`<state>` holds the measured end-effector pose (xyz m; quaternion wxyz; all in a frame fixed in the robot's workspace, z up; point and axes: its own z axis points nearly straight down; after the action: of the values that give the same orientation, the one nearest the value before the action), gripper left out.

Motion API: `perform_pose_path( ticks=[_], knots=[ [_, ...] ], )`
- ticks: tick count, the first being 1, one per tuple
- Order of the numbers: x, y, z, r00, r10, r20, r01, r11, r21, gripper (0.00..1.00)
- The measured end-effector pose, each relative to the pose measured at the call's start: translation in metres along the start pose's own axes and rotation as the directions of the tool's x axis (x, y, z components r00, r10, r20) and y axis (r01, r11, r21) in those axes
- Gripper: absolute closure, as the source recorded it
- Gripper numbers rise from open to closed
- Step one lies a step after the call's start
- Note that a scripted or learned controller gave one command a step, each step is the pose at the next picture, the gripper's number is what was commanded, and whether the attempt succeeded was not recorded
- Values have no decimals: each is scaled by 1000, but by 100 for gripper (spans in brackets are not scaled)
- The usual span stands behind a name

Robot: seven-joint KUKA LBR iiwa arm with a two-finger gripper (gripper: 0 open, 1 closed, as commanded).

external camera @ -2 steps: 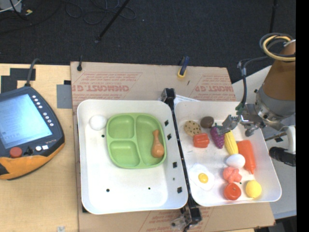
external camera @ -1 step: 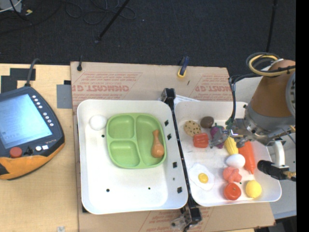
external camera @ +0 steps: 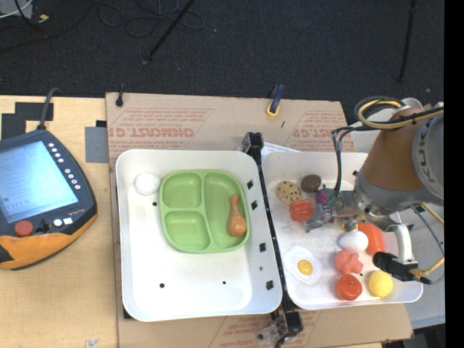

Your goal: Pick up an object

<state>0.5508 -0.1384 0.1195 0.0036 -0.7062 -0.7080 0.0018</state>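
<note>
The gripper (external camera: 324, 216) hangs low in the right bin (external camera: 415, 293); whether it grips anything I cannot tell. Just left sits a red pepper (external camera: 301, 210), a cookie (external camera: 288, 191) above it, neither showing a clear long axis

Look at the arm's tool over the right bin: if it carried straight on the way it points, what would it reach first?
The tool points left across the right bin. The red toy lies just ahead, so probably that first, though its height above the bin is unclear.
</note>
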Motion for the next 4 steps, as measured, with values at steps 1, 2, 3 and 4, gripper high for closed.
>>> perform_pose_path(
  ticks=[1, 2, 3, 4],
  knots=[
    [4, 0, 34, 1000, 0, 1, 0, 1000, -2, 0],
    [2, 0, 22, 1000, 7, 0, -7, 1000, -3, 100],
    [-9, -2, -28, 1000, 8, 3, -8, 1000, -8, 100],
    [-5, -9, -87, 1000, 3, 2, -3, 1000, -9, 100]
  ],
)
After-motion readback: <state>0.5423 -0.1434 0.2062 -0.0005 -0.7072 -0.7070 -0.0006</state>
